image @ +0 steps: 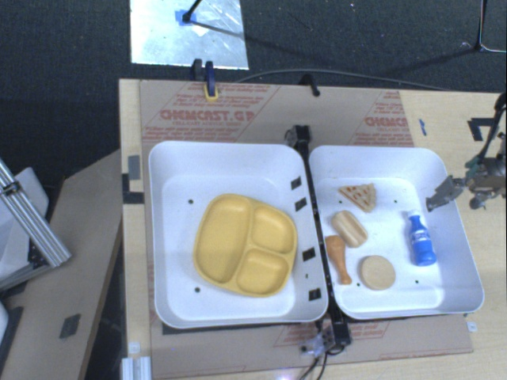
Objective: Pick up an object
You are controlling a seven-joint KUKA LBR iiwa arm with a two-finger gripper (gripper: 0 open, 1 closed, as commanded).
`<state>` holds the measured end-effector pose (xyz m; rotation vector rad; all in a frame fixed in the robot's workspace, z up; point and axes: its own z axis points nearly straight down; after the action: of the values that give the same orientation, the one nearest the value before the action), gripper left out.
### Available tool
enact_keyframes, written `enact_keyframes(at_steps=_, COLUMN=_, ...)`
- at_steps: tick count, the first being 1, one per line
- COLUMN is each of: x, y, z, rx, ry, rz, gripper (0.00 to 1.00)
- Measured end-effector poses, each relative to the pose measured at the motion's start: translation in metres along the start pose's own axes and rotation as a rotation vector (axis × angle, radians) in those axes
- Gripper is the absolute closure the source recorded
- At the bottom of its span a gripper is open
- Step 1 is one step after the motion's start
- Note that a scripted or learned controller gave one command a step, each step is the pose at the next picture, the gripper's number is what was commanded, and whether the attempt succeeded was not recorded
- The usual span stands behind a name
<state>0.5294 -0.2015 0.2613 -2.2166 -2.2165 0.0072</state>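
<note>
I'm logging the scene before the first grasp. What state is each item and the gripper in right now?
yellow divided plate: flat in the left bin, compartments bare.
blue bottle: lying on its side in the right bin.
sandwich wedge: lying flat.
hot dog bun: lying flat.
drumstick: lying flat, beside the bun.
round cookie: lying flat.
gripper: over the right bin's right rim, holding nothing.

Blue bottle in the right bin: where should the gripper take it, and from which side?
Likely across the middle of the blue bottle, coming straight down. It lies flat, alone, white cap toward the far wall, so its long sides are free.
</note>
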Motion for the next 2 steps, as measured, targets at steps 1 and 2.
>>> enact_keyframes(at_steps=1, x=0.001, y=0.002, z=-0.006, rx=-0.01, ry=-0.002, rz=-0.004, gripper=0.0)
enact_keyframes(at_steps=2, x=-0.005, y=-0.003, z=0.04, rx=-0.007, ry=-0.002, rz=-0.001, gripper=0.0)
